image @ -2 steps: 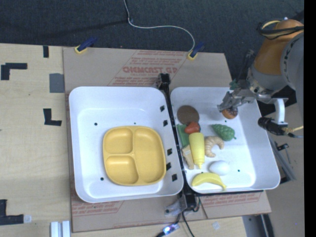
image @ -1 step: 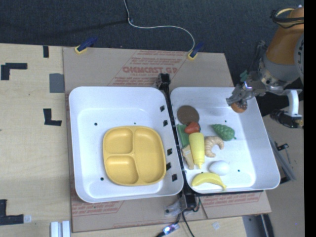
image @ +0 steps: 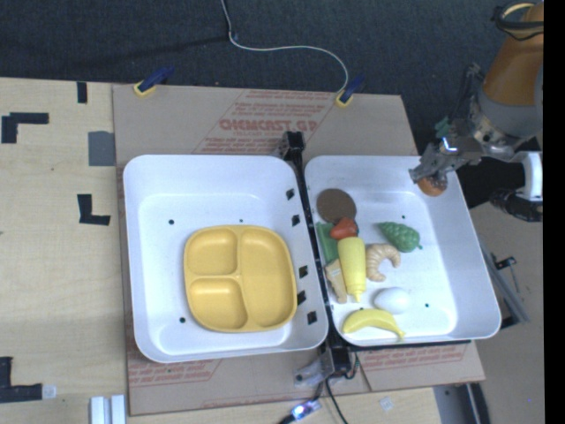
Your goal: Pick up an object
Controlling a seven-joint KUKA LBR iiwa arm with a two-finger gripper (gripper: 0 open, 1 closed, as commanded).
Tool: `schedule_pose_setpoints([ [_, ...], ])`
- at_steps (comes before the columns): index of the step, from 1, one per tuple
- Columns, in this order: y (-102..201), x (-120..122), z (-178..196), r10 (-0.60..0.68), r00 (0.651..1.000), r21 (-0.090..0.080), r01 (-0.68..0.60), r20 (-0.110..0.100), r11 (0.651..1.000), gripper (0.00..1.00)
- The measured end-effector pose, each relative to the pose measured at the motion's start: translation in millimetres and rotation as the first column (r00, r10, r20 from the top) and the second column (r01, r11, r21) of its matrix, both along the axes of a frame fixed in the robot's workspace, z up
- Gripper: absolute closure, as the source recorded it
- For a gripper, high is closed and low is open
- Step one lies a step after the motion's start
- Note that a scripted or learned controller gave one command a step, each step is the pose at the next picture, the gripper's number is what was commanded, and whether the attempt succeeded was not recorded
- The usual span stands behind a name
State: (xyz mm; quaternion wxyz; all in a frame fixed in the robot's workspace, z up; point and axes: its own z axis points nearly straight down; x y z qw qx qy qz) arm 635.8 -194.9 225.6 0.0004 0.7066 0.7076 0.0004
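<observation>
My gripper (image: 432,173) hangs over the far right rim of the right bin (image: 459,263). A small orange object (image: 432,185) sits between its fingers, lifted above the bin's edge. Inside the right bin lie a brown round piece (image: 335,204), a red item (image: 344,229), a green strip (image: 327,247), a yellow corn cob (image: 351,268), a tan croissant (image: 383,259), a green leafy toy (image: 400,235), a white egg (image: 391,300) and a banana (image: 371,323). They crowd the bin's left and near side.
The left bin (image: 159,237) holds a yellow divided plate (image: 240,277). Both bins rest on a cardboard sheet (image: 256,122) clipped to the bench. A thin white cable (image: 274,47) runs over the dark cloth behind. The arm's orange band (image: 521,69) rises at far right.
</observation>
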Motion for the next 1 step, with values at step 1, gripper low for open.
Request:
schedule_pose_setpoints([
  [1,48.2,-12.2,-8.1,0.003,1.0,0.001,-0.003,-0.004,1.0,1.0],
])
